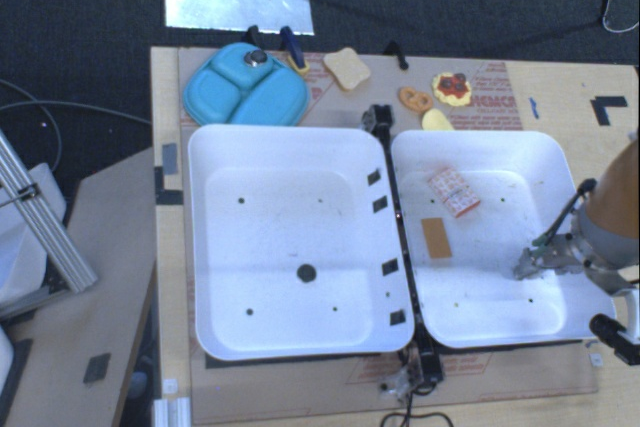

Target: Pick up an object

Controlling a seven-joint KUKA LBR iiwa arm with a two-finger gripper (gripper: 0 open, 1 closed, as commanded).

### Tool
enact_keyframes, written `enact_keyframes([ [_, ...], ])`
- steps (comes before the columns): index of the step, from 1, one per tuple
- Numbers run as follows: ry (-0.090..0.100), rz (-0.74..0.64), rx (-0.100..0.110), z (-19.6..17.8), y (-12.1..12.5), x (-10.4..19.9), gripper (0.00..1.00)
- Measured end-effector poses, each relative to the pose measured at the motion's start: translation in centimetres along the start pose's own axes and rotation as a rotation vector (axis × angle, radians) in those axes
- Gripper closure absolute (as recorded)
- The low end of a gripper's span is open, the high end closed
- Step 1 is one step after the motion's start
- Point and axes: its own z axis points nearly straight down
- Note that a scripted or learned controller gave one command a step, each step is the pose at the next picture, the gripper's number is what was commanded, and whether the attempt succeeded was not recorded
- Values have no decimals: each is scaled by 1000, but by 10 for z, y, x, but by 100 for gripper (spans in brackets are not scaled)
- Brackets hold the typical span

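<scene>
Inside right bin [520,155]: patterned packet [453,191], brown card [436,238].

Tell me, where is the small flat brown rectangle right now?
The small flat brown rectangle lies in the right white bin, near its left wall, just below the red-and-white patterned packet.

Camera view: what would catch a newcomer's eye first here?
Two white bins fill the bench; the right bin holds a red-and-white patterned packet and a flat brown piece, with the tool low over its right side. Behind the left bin sits a bright blue divided tray, with toy foods such as a toast slice nearby.
</scene>
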Motion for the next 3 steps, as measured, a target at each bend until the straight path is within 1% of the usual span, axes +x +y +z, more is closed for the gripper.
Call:
enact_keyframes([
  [1,-6,-2,-3,-1,0,46,100],
  [2,12,-3,5,0,10,3,100],
  [3,-1,-6,-2,0,0,86,100],
])
